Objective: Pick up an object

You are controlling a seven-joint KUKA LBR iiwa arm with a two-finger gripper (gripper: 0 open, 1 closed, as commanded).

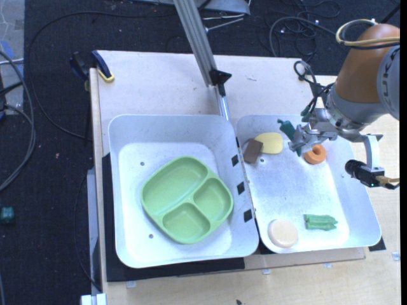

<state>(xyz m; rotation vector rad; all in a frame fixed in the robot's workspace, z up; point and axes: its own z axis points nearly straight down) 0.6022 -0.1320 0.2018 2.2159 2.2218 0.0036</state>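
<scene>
Lying nearest the camera in the right white bin [356, 230] are a round cream disc [283, 232] and a small green knobbly toy [320, 222], a little apart. In the left white bin [127, 170] sits a light green three-compartment plastic tray [186, 199]. Farther back on the right, a brown block [252, 150] touches a yellow rounded piece [270, 143]. The gripper [300, 143] hangs just beside an orange ring-shaped object [314, 154]; whether it is apart or together cannot be made out.

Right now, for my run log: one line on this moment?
gripper: over right bin, beside orange ring | nothing seen held | left bin: green divided plate
</scene>
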